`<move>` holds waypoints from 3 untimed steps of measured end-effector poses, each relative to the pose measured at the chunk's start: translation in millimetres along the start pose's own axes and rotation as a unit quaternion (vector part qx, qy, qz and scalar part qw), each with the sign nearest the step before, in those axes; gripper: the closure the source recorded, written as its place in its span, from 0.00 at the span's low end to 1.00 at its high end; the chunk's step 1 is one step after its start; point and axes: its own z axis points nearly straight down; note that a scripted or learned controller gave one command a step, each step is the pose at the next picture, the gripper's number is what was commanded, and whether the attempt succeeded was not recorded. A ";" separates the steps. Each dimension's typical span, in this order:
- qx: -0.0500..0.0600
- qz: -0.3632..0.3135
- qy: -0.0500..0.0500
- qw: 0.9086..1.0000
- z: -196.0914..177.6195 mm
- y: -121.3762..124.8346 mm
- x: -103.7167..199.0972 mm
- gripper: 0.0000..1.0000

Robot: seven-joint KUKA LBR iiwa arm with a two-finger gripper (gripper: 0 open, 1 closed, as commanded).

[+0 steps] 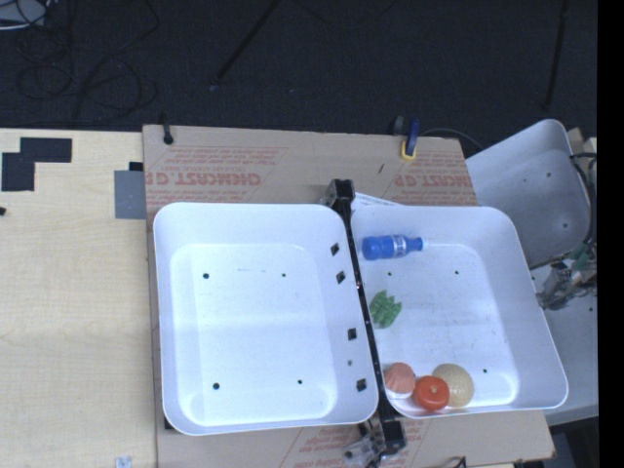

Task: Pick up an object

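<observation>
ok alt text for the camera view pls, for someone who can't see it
Two shallow white bins sit side by side on a bench. The right bin holds a blue bottle lying down, a small green item, and three round objects clustered at its near edge.

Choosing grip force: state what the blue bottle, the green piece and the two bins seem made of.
Blue bottle: likely hard plastic, slight sheen, paler cap. Green piece: too small to tell; matte, ragged outline suggests soft plastic or fabric. Left bin and right bin: glossy white moulded plastic, rounded corners.

Cardboard-topped bench point(78, 291) under two adjoining white bins point(255, 419).
</observation>
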 end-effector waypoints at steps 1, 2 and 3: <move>0.001 0.001 0.001 1.000 34.3 -0.1 1.6 1.00; 0.001 0.001 0.001 1.000 62.1 -0.3 1.6 1.00; -0.007 0.000 -0.003 1.000 -63.1 1.0 -0.1 1.00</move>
